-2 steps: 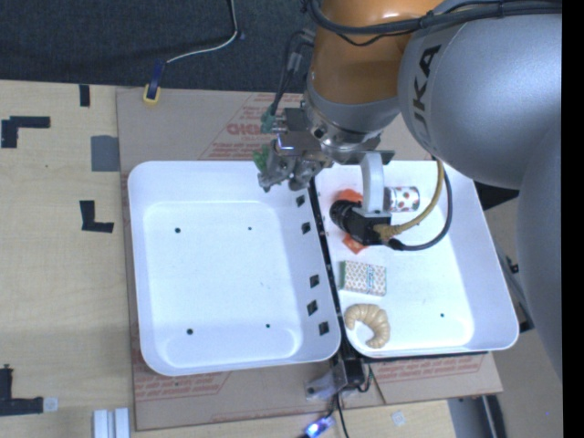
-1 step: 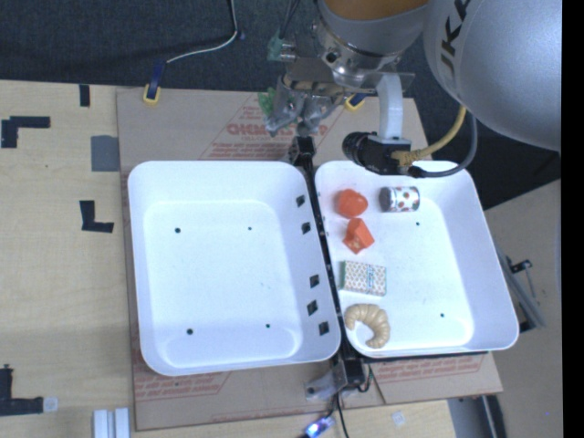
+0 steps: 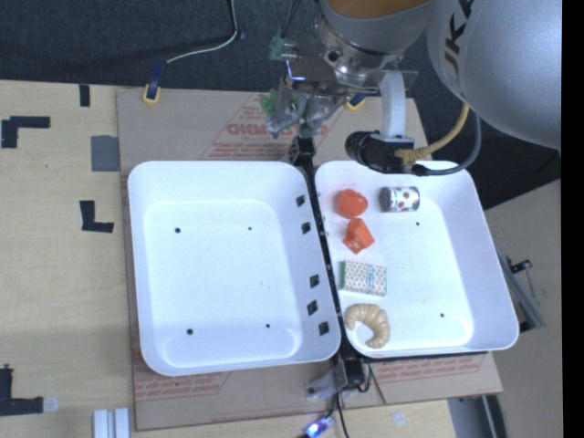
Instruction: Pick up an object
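The right bin [image 3: 456, 272] holds a round orange-red item [image 3: 352, 203], an orange-red chunk [image 3: 359, 235], a small can on its side [image 3: 399, 199], a patterned flat packet [image 3: 364, 278] and a tan croissant-shaped piece [image 3: 368, 324]. My gripper [image 3: 304, 117] hangs high above the back rims of the two bins, over the seam between them, well behind all these items. A small green bit [image 3: 271, 108] shows at the gripper's left side; whether it is held is unclear.
The left bin [image 3: 155, 245] sits beside the right one on a cardboard sheet [image 3: 210, 135]. The black clips [image 3: 315, 281] join the bins along the seam. A black cable fitting [image 3: 374, 149] hangs over the right bin's back rim.
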Action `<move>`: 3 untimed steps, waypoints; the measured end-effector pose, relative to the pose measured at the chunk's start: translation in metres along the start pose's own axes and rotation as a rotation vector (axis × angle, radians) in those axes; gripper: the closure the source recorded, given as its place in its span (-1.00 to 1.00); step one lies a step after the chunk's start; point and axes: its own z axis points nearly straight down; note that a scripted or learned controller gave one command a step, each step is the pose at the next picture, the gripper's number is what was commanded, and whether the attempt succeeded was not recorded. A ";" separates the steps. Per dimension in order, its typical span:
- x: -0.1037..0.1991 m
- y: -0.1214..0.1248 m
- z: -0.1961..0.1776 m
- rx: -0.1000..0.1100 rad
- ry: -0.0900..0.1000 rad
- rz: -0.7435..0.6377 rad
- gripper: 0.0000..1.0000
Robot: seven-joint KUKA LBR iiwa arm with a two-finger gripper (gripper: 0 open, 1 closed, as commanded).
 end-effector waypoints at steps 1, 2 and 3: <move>0.001 0.000 -0.009 0.001 -0.002 -0.001 1.00; 0.001 0.000 -0.019 0.003 -0.003 -0.002 1.00; 0.007 -0.030 -0.113 -0.011 0.006 0.000 1.00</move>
